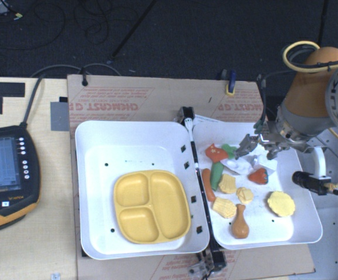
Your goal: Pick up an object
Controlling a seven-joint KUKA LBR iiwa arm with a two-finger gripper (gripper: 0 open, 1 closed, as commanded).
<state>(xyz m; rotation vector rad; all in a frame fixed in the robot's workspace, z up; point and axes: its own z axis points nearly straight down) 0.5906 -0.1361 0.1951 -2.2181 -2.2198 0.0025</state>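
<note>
My gripper (257, 150) hangs over the back of the right bin (306, 229) with its two fingers spread apart and nothing between them. Just below it lie a red toy piece (258, 175) and a pale scrap (236, 165). To its left are a red-orange piece (215, 153) and a small green piece (229, 150). A green pepper (216, 175), an orange sausage shape (207, 186), several yellow crinkle chips (227, 184), a round yellow biscuit (281, 203) and a brown drumstick (239, 221) fill the bin's middle and front.
The left bin (98, 150) holds a yellow divided plate (151, 206). A divider with clips (193, 174) runs between the bins. A teach pendant (5, 174) lies at the far left of the bench. The arm's orange band (309, 95) is at the right.
</note>
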